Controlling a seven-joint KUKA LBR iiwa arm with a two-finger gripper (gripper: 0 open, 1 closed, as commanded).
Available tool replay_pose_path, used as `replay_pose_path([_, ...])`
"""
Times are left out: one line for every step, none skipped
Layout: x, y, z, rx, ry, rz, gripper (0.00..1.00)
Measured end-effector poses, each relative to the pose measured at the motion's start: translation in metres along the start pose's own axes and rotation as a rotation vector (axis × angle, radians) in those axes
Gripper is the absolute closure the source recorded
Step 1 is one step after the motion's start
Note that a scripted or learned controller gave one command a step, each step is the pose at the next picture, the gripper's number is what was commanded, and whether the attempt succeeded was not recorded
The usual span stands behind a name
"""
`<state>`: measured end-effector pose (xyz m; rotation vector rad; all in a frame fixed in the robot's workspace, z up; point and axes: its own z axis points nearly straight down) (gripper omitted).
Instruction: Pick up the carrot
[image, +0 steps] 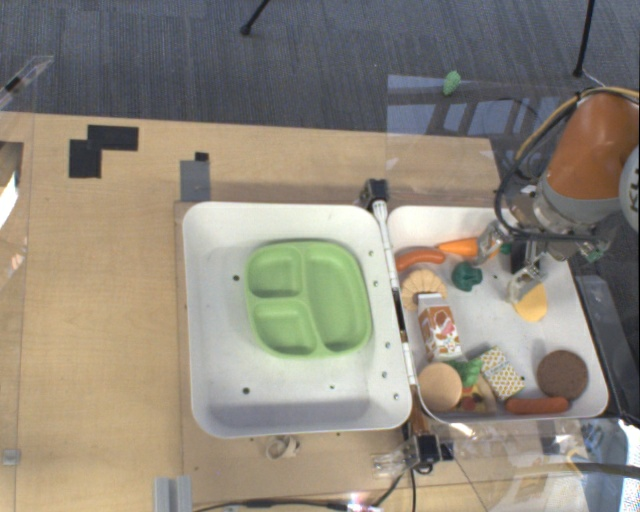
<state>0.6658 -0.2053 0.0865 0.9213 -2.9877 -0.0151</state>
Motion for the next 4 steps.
replay_pose_path([0.0,0.0,0.0,0.0,0.0,0.0,0.0])
replay_pose_path([0.0,0.0,0.0,0.0,0.0,0.0,0.0])
replay_pose_path([0.0,0.0,0.0,0.0,0.0,0.0,0.0])
replay_pose_path([0.0,0.0,0.0,0.0,0.0,0.0,0.0])
